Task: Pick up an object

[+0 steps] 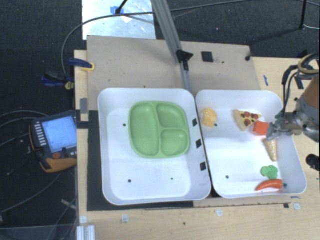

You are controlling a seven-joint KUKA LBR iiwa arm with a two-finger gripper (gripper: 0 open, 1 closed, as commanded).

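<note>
Camera view: my claw (274, 134) low in right white bin (250, 188), at its right wall, just beside small orange-red block (260, 128) and tan cone-shaped toy (272, 149). Cannot tell claw state or whether anything sits between tips. No object seen lifted; pick not yet confirmed, lift remains. Likeliest target, cone: long axis runs roughly near-far in frame, narrow end toward the front rim. Green divided plate (159, 129) in left bin, untouched.
</note>
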